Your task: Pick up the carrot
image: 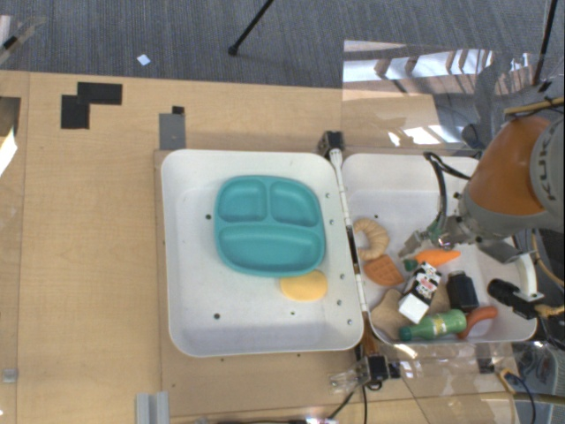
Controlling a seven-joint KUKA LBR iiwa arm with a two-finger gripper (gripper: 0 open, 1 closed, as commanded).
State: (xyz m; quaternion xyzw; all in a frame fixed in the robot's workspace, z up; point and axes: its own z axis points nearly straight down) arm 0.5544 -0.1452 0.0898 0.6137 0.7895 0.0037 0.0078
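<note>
I am seeing the gripper point(439, 235) hovering just above the carrot point(438, 257), its grip impossible to judge, the carrot lying mid-way along the right bin point(388, 179) among other toy foods.

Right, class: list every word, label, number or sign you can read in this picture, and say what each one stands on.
No text can be read.
Small white carton with black markings: print too small and blurred to read.
Green plastic bottle: no legible label.
Black square patches on the wooden bench: plain shapes, not letters.
</note>
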